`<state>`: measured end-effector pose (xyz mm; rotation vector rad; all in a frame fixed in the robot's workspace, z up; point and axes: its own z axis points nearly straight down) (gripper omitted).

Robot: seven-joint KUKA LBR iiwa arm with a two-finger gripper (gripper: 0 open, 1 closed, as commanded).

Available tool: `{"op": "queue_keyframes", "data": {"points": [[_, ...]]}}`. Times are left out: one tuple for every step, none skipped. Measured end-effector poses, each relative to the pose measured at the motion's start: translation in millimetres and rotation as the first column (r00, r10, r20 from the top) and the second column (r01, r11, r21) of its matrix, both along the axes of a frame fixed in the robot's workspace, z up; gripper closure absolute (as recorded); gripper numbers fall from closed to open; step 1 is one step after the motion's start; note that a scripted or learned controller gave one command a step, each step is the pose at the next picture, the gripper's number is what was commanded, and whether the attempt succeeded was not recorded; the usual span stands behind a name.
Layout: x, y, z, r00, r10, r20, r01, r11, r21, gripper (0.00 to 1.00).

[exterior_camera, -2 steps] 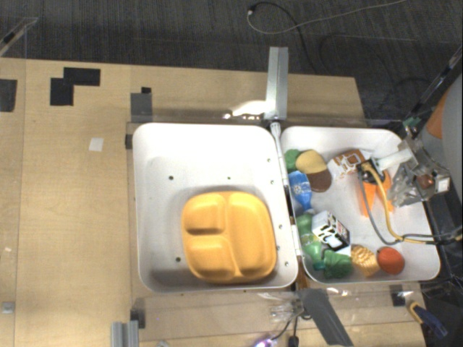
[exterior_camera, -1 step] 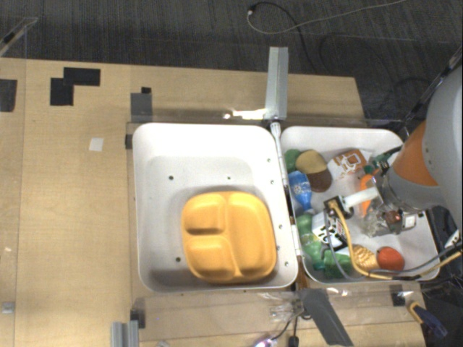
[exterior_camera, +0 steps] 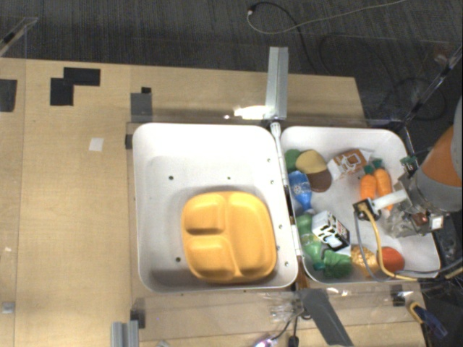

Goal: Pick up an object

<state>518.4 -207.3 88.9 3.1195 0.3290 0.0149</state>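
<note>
The claw [exterior_camera: 414,221] hangs low in the right bin [exterior_camera: 391,137] (its spread cannot be told) beside a carrot [exterior_camera: 369,186]

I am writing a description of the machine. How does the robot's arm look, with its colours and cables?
The arm is grey with an orange band near the wrist. Below it sits a metallic gripper with a pale bar and dark block sticking out. A yellow cable loops from it.
</note>
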Motion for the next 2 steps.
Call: {"op": "queue_keyframes", "data": {"points": [[66.8,18.6,112.5,1.000,-0.002,-0.011,0.002,1.000,0.005,1.00],[115.9,3.3,146.2,0.982,0.189,-0.010,-0.189,0.982,0.004,1.00]]}}
